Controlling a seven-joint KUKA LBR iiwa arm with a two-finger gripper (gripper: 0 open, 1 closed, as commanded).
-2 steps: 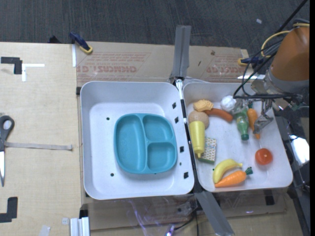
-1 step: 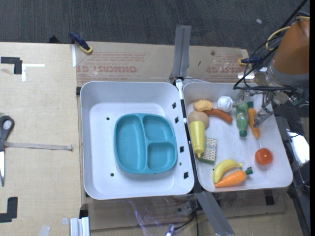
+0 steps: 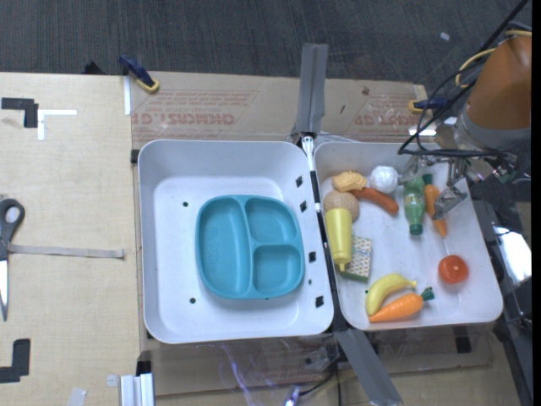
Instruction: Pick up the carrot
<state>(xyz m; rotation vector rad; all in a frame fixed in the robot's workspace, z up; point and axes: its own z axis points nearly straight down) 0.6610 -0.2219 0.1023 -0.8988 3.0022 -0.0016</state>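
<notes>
Nearest the camera, the right bin (image 3: 473, 311) holds the carrot (image 3: 396, 308). It lies flat close to the front wall with its green top pointing right. A banana (image 3: 387, 288) touches it on the far side. A tomato (image 3: 453, 268) sits apart to the right, near the right wall, with bare white floor between it and the carrot.

Further back on the left side of this bin, a yellow corn cob (image 3: 339, 236) lies along the dividing wall. A speckled cracker (image 3: 361, 257) is just beside it and a brown potato (image 3: 341, 203) sits at its far end. Beyond those are a croissant (image 3: 348, 181), a red sausage (image 3: 377, 199) and a white ball (image 3: 384, 177).

A green bottle (image 3: 413, 211) lies beside the gripper (image 3: 445, 194), which hangs over the far right corner, well apart from the carrot. A small orange piece (image 3: 432, 198) sits right by it. Whether the gripper is grasping anything cannot be told.

The left bin (image 3: 169, 311) holds 1 blue plate (image 3: 250, 246) with 3 compartments. It sits in the centre with open floor all round it.
</notes>
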